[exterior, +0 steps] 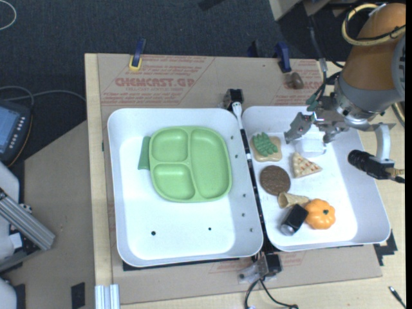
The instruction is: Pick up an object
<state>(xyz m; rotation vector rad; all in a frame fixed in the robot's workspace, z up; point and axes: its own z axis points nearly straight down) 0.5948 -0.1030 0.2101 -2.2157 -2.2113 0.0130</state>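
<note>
Two shallow white bins are seen side by side on a cardboard-covered bench. In the left bin, a green divided plate is laid flat near the middle. In the right bin, several small toy foods are gathered along the left half: a green-topped biscuit near the divider, a brown round cookie just below it, a waffle-patterned wedge to its right, a pale cone, an orange pumpkin, and a black block touching the pumpkin's left side. The arm is extended in from the right, and the hand is poised over the upper part of the right bin, just above the wedge. Nothing is seen held between its fingers; how far they are spread cannot be told from this angle.
</note>
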